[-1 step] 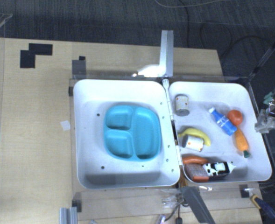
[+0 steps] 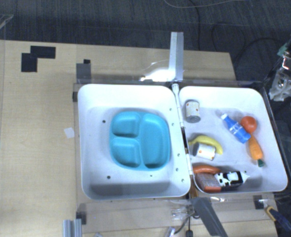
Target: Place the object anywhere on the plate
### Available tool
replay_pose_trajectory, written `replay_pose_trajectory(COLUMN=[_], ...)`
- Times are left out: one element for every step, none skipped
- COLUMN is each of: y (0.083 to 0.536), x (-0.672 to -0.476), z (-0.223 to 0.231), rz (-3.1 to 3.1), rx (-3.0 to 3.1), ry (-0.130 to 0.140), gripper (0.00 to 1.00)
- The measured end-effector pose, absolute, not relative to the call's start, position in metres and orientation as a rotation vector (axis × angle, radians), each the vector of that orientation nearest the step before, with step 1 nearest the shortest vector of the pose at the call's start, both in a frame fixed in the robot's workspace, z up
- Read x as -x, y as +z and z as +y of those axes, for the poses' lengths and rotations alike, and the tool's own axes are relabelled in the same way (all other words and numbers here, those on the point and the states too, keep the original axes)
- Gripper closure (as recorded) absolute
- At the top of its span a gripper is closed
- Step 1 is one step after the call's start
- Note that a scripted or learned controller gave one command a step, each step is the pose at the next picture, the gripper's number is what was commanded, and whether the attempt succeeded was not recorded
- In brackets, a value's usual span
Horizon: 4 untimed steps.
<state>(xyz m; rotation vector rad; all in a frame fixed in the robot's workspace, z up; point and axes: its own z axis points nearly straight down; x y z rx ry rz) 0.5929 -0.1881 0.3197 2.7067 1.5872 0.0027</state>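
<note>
Bench (image 2: 31, 147) pale wood; blue plate (image 2: 138, 138) in left bin (image 2: 91, 132); dark carpet (image 2: 86, 4) beyond.

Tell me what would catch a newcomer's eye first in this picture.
Most striking is the bright blue divided plate, alone in the middle of the left bin. Next comes the colourful clutter in the right bin: a banana near its centre, a carrot toward its right side, and a black-and-white toy cow at the near edge.

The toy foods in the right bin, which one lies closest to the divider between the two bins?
The yellow banana, beside the divider at mid-height; the tomato and carrot lie toward the bin's far right side.
</note>
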Motion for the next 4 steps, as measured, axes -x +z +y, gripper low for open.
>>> replay_pose_trajectory(y=[0.320, 0.276, 0.269, 0.270], x=[-0.646, -0.670, -0.668, -0.668], z=[-0.157, -0.174, -0.125, -0.062], rz=[1.441, 1.392, 1.372, 1.510], rx=[-2.788, -2.814, -2.825, -2.754], ry=[0.003, 0.000, 0.000, 0.001], gripper=[1.00, 1.00, 1.00, 1.00])
